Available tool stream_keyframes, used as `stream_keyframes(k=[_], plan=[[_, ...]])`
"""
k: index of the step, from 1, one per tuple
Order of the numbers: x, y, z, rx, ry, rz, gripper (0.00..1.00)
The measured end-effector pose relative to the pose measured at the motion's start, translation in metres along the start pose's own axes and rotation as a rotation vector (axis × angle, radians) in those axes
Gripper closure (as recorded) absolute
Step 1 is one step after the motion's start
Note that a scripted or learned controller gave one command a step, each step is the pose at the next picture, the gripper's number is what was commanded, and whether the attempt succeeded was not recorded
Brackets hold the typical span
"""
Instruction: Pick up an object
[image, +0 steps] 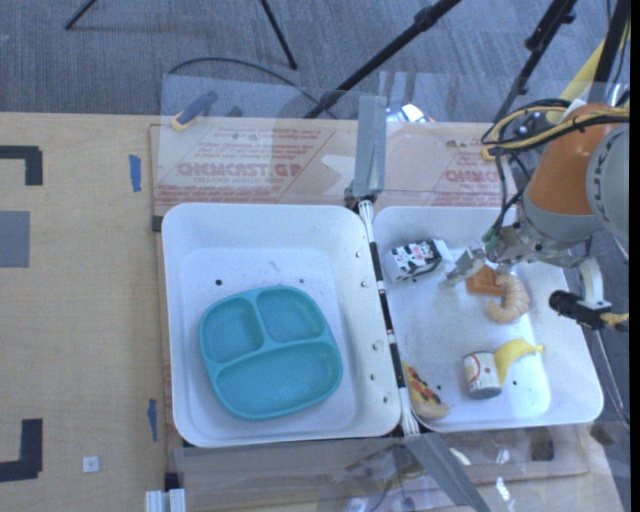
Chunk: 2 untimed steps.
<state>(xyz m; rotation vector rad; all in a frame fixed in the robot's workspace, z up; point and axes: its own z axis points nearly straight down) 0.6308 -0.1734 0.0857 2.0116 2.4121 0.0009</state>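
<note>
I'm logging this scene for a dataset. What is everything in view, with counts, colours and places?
Bins: 2, white, side by side on the bench.
Plate: 1, teal, three compartments, in the left bin.
Black-and-white item: 1, right bin, far left part.
Orange piece: 1, right bin, by the gripper.
Tan curved item: 1, right bin, beside the orange piece.
Can: 1, white and red, on its side, right bin near part.
Banana: 1, yellow, next to the can.
Toy food: 1, tan with red and yellow, right bin's near left corner.
Arm: 1, grey with orange band, over the right bin.
Gripper: 1, low over the right bin.
</note>
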Motion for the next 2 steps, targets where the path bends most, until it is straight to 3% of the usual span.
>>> stream_keyframes(k=[1,2], plan=[[-0.001,0.001,-0.012,-0.005,-0.003,0.001,1.00],[0.053,0.030,-0.091,-0.002,-0.002,0.175,1.00]])
